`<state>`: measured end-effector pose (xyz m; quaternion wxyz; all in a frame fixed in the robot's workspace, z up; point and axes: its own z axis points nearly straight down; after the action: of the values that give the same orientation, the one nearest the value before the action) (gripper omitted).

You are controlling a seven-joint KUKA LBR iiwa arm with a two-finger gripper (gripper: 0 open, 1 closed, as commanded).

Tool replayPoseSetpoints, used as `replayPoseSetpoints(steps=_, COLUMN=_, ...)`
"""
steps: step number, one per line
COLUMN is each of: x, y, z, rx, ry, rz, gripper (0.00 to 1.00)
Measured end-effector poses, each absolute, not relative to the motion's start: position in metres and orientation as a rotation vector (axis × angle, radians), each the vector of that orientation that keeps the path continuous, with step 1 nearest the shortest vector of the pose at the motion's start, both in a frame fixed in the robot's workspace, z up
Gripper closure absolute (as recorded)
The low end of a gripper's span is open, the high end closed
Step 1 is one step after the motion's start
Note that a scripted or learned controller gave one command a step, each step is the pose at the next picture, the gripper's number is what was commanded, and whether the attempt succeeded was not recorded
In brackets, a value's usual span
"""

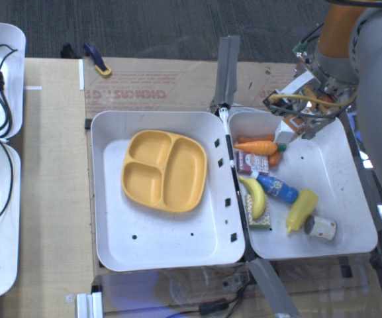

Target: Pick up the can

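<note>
Can (321, 227) lying on its side in right bin (349, 171), touching yellow bottle (300, 210). Claw (295, 119) up over bin's far edge, well apart from can. Claw state: cannot tell.

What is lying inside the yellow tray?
The tray in the left bin shows three bare compartments with nothing lying in them. The bin floor beneath the tray is covered.
</note>
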<state>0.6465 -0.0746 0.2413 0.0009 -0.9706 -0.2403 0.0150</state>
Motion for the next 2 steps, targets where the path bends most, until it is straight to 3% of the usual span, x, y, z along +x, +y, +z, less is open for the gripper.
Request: replayPoseSetpoints(steps=2, x=0.6467, y=-0.0736, z=0.2444, rx=-3.040, ry=-0.770, rz=0.088, gripper=1.00)
